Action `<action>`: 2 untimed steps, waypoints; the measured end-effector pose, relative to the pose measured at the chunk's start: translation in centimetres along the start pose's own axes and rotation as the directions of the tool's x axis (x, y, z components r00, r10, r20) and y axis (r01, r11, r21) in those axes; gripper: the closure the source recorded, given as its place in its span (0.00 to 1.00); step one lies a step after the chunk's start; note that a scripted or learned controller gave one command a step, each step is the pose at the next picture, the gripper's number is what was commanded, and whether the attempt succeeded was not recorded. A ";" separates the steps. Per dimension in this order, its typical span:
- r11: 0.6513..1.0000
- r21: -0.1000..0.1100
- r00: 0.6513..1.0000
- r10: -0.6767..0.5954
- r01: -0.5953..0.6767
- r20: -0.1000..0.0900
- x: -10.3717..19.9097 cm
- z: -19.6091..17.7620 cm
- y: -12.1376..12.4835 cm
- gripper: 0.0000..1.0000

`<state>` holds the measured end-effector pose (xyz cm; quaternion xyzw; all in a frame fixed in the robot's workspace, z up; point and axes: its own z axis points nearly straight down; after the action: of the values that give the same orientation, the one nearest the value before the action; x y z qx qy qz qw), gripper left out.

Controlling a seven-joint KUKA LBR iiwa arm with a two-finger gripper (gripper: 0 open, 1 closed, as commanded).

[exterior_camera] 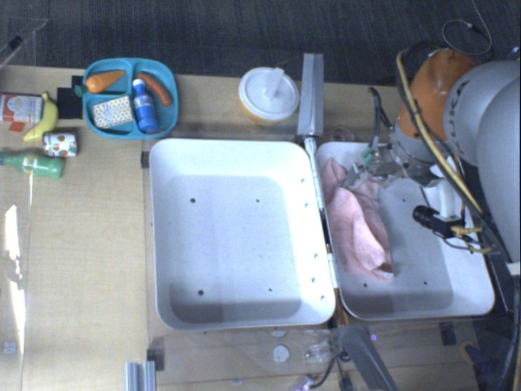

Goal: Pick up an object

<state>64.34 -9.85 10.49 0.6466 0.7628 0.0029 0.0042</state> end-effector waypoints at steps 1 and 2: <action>0.999 0.007 0.999 0.041 -0.041 -0.001 -1.1 -0.7 -4.5 0.00; 0.991 -0.002 0.991 -0.131 0.131 0.001 1.5 1.4 -2.8 0.00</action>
<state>61.30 -8.79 9.07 0.5952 0.8036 0.0032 0.0055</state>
